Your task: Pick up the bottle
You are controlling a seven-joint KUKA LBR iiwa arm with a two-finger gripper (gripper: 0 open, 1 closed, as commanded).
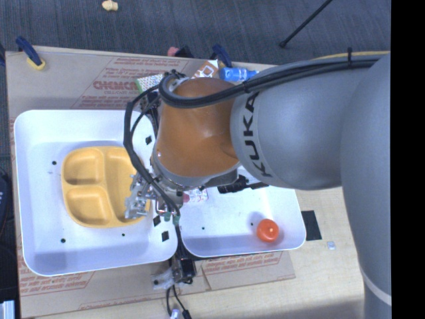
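We see our gripper (141,201) over the yellow divided tray's (93,185) right edge; whether it is spread or pressed together we cannot tell. The bottle (234,74), blue-capped, peeks beyond the arm (305,131), well apart from that tray, its axis unclear

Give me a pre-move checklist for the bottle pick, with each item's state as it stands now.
1. Bottle located: cannot tell; a blue and white item peeks out behind the arm, mostly hidden.
2. End effector position: not ok; it sits over the yellow divided tray in the left bin.
3. Grasp made: not ok; nothing seen between the fingers.
4. Orange ball in the right bin: ok, apart from the end effector.
5. Cables near the wrist: cannot tell if snag-free.
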